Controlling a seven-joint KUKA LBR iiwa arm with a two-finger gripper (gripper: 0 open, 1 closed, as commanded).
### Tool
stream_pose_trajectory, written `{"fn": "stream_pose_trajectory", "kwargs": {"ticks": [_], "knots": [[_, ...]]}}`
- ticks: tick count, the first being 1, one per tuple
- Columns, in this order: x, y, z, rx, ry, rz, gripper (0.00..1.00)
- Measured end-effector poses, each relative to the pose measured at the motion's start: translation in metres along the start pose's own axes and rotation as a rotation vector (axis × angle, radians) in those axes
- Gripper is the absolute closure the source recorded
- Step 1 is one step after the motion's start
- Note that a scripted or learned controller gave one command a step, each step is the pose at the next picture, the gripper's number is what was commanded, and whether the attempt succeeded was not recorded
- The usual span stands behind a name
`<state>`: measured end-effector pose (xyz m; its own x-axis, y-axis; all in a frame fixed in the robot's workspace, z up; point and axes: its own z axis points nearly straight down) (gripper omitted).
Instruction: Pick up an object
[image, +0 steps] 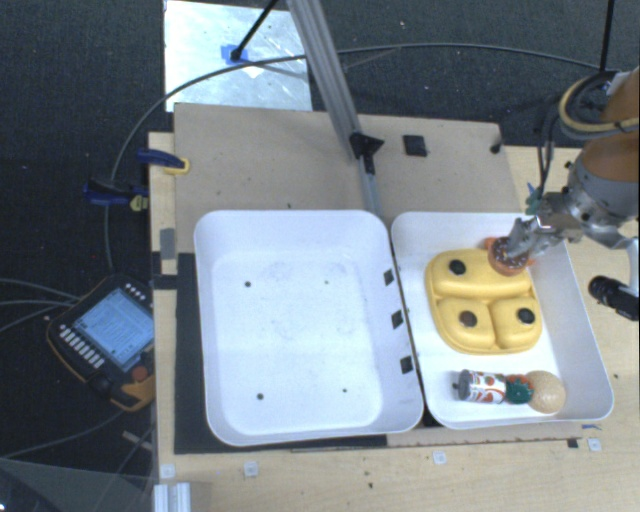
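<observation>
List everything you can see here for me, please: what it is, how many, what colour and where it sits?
white bins: two, white, side by side on the bench.
yellow tray: one, yellow with three dark spots, in the middle of the right bin.
small tube: one, white and red with a dark cap, lying at the right bin's near edge.
green piece: one, green, just right of the tube.
beige ball: one, beige, in the right bin's near right corner.
reddish object: one, orange-red, at the tray's far right edge under the gripper; too small to identify.
handheld controller: one, orange-edged with a lit screen, left of the bench.
clamps: two, blue and yellow, at the bench's far left edge.
gripper: one, grey metal, over the right bin's far side.
</observation>
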<state>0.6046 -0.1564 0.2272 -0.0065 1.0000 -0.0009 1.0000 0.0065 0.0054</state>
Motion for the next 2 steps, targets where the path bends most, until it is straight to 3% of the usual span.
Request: {"fn": "stream_pose_trajectory", "kwargs": {"ticks": [1,2], "knots": [[0.001,0.005,-0.045,-0.002,0.0,0.0,1.0],[0.002,0.006,-0.065,0.0,0.0,0.0,1.0]]}}
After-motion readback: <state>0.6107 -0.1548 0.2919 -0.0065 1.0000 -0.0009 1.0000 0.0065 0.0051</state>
